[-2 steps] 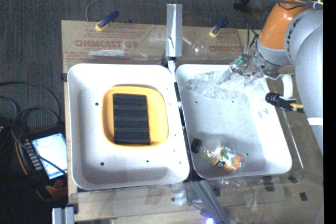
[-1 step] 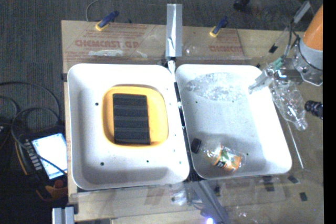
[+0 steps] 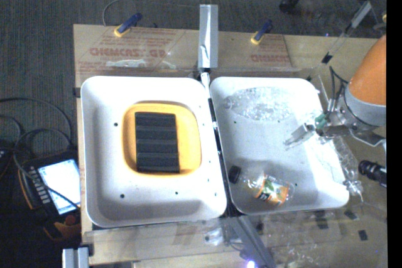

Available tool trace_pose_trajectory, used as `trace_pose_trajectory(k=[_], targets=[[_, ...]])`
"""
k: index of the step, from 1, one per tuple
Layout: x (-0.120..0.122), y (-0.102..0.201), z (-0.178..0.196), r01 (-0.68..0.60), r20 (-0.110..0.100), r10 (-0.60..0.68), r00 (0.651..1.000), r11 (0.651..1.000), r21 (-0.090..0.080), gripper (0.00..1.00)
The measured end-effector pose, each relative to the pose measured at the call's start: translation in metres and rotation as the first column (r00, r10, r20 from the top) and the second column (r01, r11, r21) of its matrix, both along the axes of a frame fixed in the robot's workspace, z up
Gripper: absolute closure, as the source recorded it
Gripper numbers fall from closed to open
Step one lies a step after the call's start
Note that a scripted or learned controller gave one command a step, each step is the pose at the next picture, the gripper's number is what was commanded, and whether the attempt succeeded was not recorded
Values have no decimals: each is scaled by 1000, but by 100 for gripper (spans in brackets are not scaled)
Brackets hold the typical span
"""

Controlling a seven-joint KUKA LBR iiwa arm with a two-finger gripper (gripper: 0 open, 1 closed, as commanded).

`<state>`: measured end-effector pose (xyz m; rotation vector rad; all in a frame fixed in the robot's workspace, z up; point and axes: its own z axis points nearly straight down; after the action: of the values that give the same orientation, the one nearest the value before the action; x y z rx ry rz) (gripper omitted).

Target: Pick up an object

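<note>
Over the right bin (image 3: 326,194): gripper (image 3: 300,134), grip state unclear.
One bottle (image 3: 264,186) there; one sponge (image 3: 161,138) in the left bin (image 3: 100,198).

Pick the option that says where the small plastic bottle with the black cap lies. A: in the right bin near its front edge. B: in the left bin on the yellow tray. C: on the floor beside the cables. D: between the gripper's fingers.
A: the plastic bottle lies on its side in the right bin, near the front edge, apart from the gripper.
</note>
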<state>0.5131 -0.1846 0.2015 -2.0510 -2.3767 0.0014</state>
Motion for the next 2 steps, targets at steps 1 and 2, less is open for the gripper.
trace_pose_trajectory(k=[1, 2], targets=[[-23, 31, -102, -88, 5, 88, 996, 996, -1, 0], [-23, 32, -93, -87, 5, 87, 996, 996, 1, 100]])
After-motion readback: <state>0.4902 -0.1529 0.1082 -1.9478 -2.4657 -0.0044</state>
